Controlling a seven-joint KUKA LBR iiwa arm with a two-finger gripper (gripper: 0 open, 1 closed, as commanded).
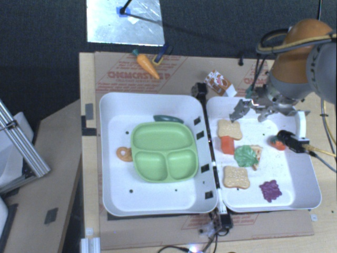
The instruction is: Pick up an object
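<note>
Two white bins sit on the table; right of centre, the gripper (251,109) hovers with jaws spread, grasping nothing, just above a toast slice (229,129), seemingly light, stiff, best pinched across its edges.

Robot lab: bench (63,141), twin white bins (113,115), toy food.

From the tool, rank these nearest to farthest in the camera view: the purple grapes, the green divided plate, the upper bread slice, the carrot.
Measured from the tool:
1. Upper bread slice, just below-left of it in the right bin.
2. Purple grapes, at the right bin's near edge.
3. Green divided plate, in the left bin.
4. Carrot, on the cardboard beyond the left bin.
</note>
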